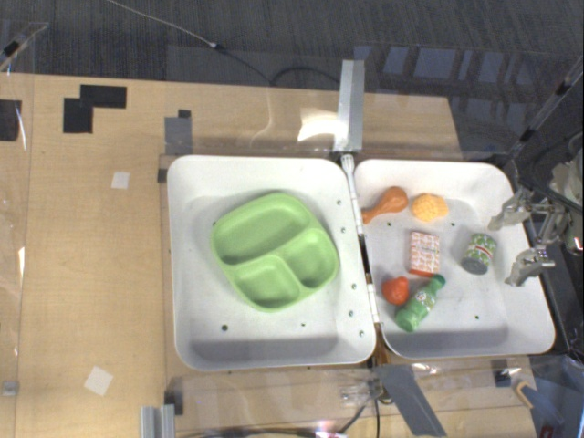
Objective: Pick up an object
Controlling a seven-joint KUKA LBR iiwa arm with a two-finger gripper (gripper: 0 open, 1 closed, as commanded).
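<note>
The right bin (484, 327) holds several small items: an orange drumstick-shaped toy (386, 203), a yellow-orange round piece (430, 208), a red and white packet (424, 252), a small green and grey can (478, 252), a red tomato (395, 289) and a green bottle (420, 304) lying on its side. My gripper (517, 243) hangs over the bin's right rim, just right of the can. It is open, with one finger (507, 215) toward the back and the other toward the front. Nothing sits between them.
The left bin (196, 327) carries a green divided plate (274, 249) near its middle. A grey metal post (350, 108) rises behind the seam between the bins. Bare white floor lies along the right bin's front and back right.
</note>
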